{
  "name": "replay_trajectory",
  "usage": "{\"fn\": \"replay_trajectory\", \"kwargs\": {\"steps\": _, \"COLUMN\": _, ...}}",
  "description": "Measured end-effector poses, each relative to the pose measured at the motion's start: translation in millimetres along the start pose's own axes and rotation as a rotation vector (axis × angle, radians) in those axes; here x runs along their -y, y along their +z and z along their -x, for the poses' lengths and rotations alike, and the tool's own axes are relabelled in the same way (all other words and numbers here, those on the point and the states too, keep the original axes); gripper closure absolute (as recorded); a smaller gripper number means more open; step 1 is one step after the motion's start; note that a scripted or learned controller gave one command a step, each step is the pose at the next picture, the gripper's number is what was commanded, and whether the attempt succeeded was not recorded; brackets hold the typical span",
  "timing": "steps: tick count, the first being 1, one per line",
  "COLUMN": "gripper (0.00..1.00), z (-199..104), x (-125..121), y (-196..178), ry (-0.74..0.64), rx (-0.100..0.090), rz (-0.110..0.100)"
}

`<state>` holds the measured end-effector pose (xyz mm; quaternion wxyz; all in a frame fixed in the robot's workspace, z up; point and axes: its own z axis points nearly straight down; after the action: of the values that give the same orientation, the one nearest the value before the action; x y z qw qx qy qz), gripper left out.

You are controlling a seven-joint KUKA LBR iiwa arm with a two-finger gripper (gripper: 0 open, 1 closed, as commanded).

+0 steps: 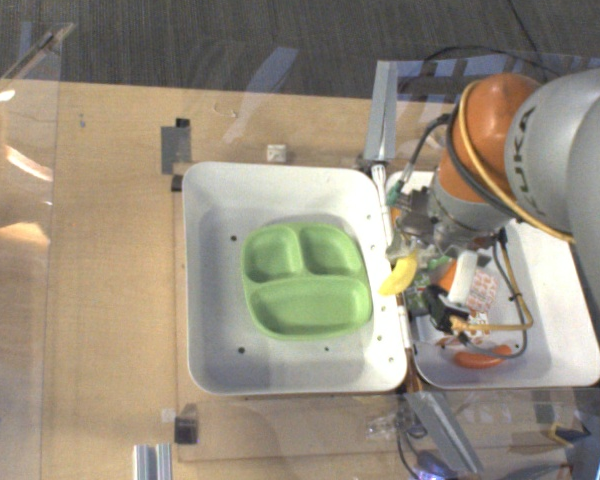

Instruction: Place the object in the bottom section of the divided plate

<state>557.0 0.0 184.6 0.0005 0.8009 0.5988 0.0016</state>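
In the left bin (205,268), one green divided plate (305,279); jaws' state indiscernible.

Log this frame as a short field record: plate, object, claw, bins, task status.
plate: green divided plate in the left bin, two small sections at the top, one wide section at the bottom, all bare
object: yellow object over the wall between the two bins, just right of the plate
claw: claw at the yellow object; whether it grips it cannot be told
right bin: right bin holds several small items, among them an orange one
task status: object not yet in the bottom section
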Motion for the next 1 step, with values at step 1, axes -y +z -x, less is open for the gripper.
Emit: {"fn": "replay_trajectory", "kwargs": {"steps": 1, "gripper": 1.0, "z": -37.3, "x": 27.5, "y": 0.2, "ry": -0.076, "rx": 0.0, "rz": -0.001}}
